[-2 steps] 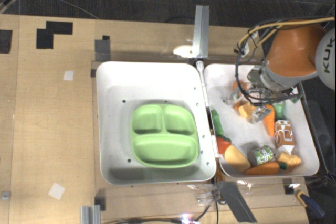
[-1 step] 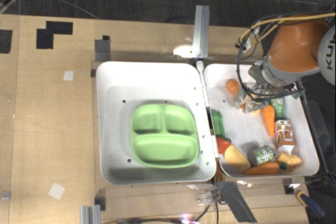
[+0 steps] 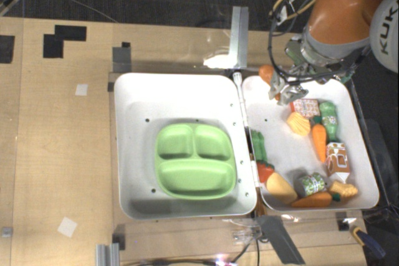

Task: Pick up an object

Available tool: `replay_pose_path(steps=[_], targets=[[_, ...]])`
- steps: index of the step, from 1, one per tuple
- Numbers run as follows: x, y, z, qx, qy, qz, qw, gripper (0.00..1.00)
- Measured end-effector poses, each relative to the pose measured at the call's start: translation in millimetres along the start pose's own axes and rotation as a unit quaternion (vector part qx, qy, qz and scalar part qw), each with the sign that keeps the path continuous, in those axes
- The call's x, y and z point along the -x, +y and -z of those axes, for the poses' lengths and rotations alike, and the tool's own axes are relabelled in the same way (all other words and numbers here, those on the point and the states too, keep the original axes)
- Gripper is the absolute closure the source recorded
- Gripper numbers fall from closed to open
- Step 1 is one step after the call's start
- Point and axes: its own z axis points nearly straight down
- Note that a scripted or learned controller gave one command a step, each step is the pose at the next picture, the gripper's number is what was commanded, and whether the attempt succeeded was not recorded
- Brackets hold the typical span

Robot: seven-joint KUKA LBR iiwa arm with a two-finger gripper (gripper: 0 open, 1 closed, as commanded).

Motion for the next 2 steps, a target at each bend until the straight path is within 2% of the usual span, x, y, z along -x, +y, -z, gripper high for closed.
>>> replay_pose_path(steps=[1,2], targets=[[46,64,38,0.002,0.001,0.003,1.0000,1.00],[31,27,109,0.000,0.002,-0.228,0.9737,1.00]])
